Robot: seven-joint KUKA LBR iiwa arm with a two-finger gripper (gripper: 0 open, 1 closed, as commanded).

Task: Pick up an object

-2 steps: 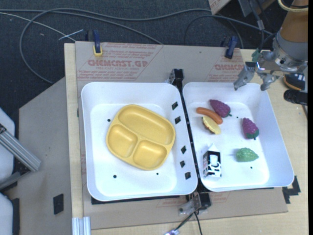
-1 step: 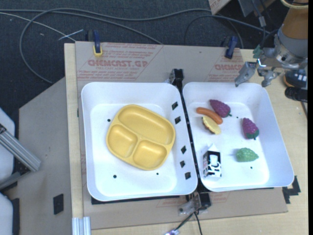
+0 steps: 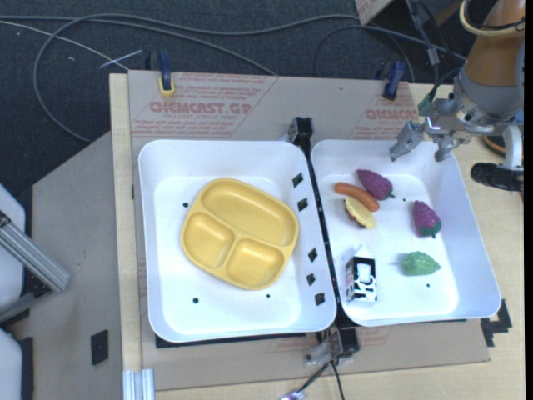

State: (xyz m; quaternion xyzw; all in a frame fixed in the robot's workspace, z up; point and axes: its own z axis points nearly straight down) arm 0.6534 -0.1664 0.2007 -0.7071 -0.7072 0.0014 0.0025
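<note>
We hover our hand [image 3: 425,142], fingers spread and holding nothing, above the right bin [image 3: 475,248]; next, descend onto the purple grapes [image 3: 375,182].

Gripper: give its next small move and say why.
Probably lower the gripper toward the nearest purple grape bunch. Its fingers are spread with nothing between them, it hovers over the right bin's far edge, and that bunch lies closest.

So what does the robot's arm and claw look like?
The arm is chunky and rounded, orange up top with a grey ring lower down. A yellow cable loops around its upper part. At the end sits a small grey metal claw with two thin fingers.
</note>
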